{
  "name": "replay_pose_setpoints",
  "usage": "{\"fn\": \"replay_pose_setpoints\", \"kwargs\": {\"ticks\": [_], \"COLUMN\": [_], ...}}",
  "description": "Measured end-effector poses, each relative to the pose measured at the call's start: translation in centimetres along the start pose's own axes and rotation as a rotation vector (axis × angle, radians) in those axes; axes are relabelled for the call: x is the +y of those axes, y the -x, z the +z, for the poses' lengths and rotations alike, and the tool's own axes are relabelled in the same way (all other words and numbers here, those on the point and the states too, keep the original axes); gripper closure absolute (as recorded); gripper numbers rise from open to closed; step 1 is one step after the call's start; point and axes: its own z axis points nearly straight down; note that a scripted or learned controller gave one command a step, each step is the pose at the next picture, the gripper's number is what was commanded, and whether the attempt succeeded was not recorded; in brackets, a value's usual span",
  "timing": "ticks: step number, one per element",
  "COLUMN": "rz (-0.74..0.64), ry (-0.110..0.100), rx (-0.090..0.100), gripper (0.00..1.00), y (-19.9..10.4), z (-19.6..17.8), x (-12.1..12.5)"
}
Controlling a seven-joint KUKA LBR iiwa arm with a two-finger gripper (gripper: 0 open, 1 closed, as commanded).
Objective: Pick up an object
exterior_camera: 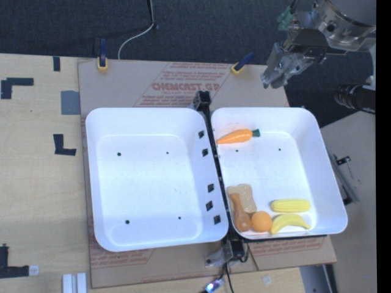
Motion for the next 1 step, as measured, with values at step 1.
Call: {"fn": "replay_pose_setpoints", "kwargs": {"ticks": [1], "rz": [0.001], "ry": [-0.012], "rx": [-0.001], "gripper": [1.0], "y": [-6.19], "z": [-1.71], "x": [2.5]}}
